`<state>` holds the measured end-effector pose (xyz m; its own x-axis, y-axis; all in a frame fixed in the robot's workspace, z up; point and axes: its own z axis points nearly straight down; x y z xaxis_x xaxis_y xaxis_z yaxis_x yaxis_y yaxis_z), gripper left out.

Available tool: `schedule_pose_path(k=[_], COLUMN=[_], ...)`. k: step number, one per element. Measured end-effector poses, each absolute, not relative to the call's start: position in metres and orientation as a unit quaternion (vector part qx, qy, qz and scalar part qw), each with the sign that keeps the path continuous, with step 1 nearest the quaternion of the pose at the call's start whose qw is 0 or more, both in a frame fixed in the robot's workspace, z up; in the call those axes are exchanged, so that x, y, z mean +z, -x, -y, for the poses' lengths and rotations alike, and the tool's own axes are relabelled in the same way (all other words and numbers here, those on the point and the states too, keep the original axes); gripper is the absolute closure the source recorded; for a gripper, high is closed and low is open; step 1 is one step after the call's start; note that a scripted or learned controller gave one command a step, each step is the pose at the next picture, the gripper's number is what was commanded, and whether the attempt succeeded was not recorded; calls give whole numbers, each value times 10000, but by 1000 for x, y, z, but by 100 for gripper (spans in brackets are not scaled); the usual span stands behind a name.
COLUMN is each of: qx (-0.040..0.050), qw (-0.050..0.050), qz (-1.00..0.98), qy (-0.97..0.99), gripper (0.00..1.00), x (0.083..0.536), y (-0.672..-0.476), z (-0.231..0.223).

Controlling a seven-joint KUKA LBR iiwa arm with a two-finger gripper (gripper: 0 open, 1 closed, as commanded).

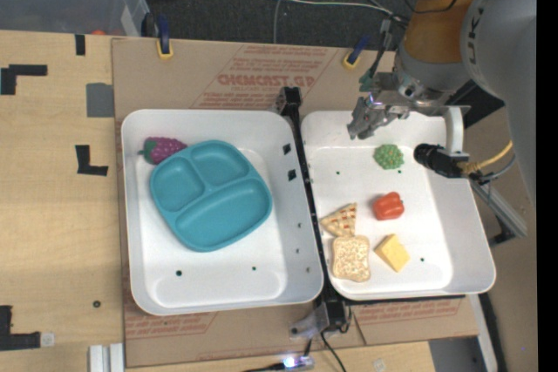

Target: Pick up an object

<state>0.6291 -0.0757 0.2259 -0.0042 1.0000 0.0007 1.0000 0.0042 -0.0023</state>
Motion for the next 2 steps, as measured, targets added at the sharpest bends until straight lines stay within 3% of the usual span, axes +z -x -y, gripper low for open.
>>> schedule_pose_path(k=[2], qx=[9], qw=[20], qz=[7095], qy=[7047], gripper=[100], x=[226], y=[-585], z=[-43])
